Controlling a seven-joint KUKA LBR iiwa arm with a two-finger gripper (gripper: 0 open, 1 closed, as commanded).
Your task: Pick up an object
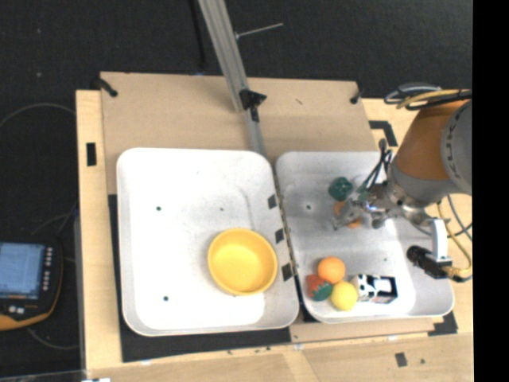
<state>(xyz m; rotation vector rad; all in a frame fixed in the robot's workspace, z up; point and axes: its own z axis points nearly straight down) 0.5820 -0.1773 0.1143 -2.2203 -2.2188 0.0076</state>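
On the worktop [318,102], with a yellow bowl [242,261] in the left bin [159,181], the gripper [359,213] hangs low in the right bin [302,181] beside a green ball [340,188], its grip state I cannot tell, so it should centre over the ball before closing.

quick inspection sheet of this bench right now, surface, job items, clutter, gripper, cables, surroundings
surface: tan bench bearing two shallow white bins side by side, left bin and right bin.
job's things: right bin holds a green object, an orange ball, a yellow ball, a red and green piece and a black and white item; left bin holds a yellow bowl.
clutter: nothing seen.
grippers: gripper low over the right bin, beside the green object; a small orange thing sits at its tip, grasp unclear.
cables: thin cable on the floor at left; cables by the arm.
surroundings: dark floor, slanted metal pole, handheld pendant at left.
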